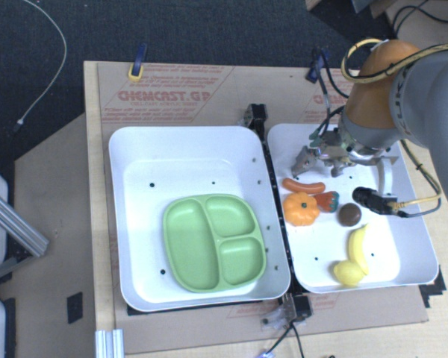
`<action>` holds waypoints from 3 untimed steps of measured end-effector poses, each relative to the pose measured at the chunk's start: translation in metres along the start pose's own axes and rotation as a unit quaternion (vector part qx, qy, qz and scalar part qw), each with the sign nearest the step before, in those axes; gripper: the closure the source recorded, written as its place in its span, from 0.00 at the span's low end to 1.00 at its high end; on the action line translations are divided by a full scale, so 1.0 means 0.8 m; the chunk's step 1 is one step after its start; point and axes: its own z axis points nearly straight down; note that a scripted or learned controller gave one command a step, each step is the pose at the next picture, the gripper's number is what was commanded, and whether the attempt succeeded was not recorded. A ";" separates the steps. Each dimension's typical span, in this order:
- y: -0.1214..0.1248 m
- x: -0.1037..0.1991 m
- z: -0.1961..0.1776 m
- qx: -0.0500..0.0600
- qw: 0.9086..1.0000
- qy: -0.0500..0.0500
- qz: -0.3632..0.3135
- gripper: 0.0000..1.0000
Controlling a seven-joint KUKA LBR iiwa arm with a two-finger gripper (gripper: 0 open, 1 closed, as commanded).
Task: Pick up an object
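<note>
Pincer (313, 162) above carrot (304, 186), carrot lying left-right

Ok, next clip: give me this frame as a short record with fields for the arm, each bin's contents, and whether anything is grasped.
arm: reaches in from the right, over the right bin's far end
pincer: above the bin floor near the sausage; finger state unclear
left bin: green tray with three compartments
right bin: sausage, pumpkin, red piece, brown ball, banana, lemon
grasped: nothing seen between the fingers
</note>
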 end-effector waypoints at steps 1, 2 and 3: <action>-0.001 0.000 0.021 0.001 1.000 0.000 0.000 0.00; 0.001 0.001 0.006 -0.002 1.000 0.000 0.000 1.00; -0.009 0.000 -0.056 -0.004 1.000 -0.001 0.000 1.00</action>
